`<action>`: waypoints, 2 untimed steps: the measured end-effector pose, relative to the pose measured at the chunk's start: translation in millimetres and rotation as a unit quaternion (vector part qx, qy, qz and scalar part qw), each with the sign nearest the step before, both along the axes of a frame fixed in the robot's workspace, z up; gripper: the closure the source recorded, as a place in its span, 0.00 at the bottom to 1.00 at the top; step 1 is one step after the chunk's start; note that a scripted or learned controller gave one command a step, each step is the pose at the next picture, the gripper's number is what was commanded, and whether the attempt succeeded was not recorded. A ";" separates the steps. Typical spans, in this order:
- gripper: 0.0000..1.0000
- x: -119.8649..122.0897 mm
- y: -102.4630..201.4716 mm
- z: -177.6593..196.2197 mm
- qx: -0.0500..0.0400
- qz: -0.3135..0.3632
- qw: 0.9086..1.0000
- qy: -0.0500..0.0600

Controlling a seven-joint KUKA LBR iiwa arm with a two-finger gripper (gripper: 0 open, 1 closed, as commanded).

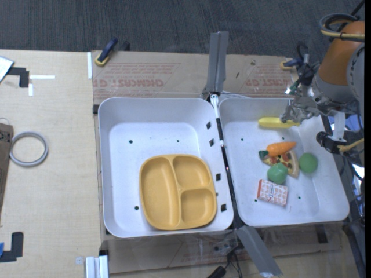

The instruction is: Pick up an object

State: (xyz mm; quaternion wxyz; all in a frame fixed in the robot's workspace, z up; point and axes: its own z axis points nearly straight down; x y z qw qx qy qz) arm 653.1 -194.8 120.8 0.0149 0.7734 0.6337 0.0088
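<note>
The desk [46, 213] carries two white bins side by side, and the right bin [330, 204] serves as the landmark here. The left bin [116, 155] touches its left wall and holds a yellow divided plate [177, 191] toward the near side.

The arm [339, 62] comes in over the right bin's far right corner, and its hand [288, 118] hangs just inside the far wall. Whether the hand is wide or narrow cannot be told; its tips are blurred against a yellow banana [275, 122], which lies by the bin's far wall, touching or just under the hand.

Near the middle of the right bin sits a cluster: a carrot [280, 148], just nearer than it a pizza slice [291, 163] with a green round piece [277, 173] overlapping it, and a green ball [308, 163] just right of these. A small red-and-white packet [272, 192] lies nearer the front wall.

Well left of the right bin, on the desk, rests a tape roll [27, 149]. A blue-and-yellow clamp [106, 51] lies beyond the left bin's far corner.
</note>
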 end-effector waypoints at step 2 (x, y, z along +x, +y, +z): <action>1.00 -3.2 50.2 166.1 0.007 -0.129 0.992 0.016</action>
